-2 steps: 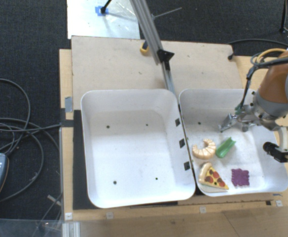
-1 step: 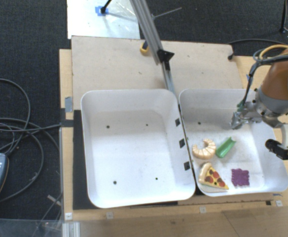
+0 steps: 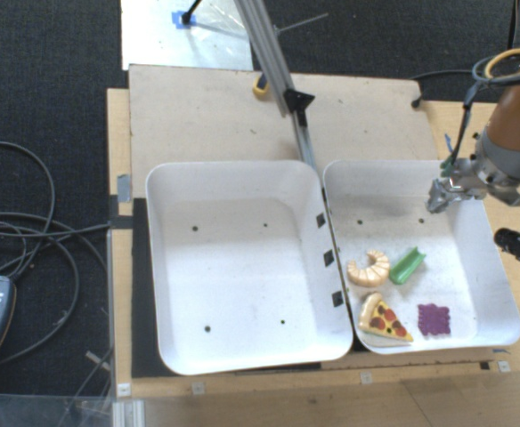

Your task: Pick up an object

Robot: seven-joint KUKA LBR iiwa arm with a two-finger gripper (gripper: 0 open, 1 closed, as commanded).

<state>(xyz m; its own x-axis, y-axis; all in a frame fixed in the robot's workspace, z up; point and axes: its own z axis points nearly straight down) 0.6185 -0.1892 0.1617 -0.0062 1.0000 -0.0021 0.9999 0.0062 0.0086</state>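
Four small objects lie grouped in the near part of the right bin (image 3: 487, 265). A tan croissant (image 3: 369, 269) sits closest to the divider between the bins, with a green piece (image 3: 407, 265) just beside it on the right, lying at a slant. Nearer the front rim, a pizza slice (image 3: 384, 318) rests against the bin's left wall, and a purple piece (image 3: 434, 319) lies just to its right, apart from it. None of them is touched by the arm.

The tool (image 3: 440, 196) hangs over the far right part of the same bin, well apart from the group of objects. How far it is open cannot be told from this view, and nothing can be seen in its hold. Behind it the arm's orange band (image 3: 518, 118) rises toward the right edge.

The left bin (image 3: 166, 265) sits alongside, touching the right one along the divider. Both rest on the bench (image 3: 207, 114), and dark cables (image 3: 28, 238) trail over the floor to the left.
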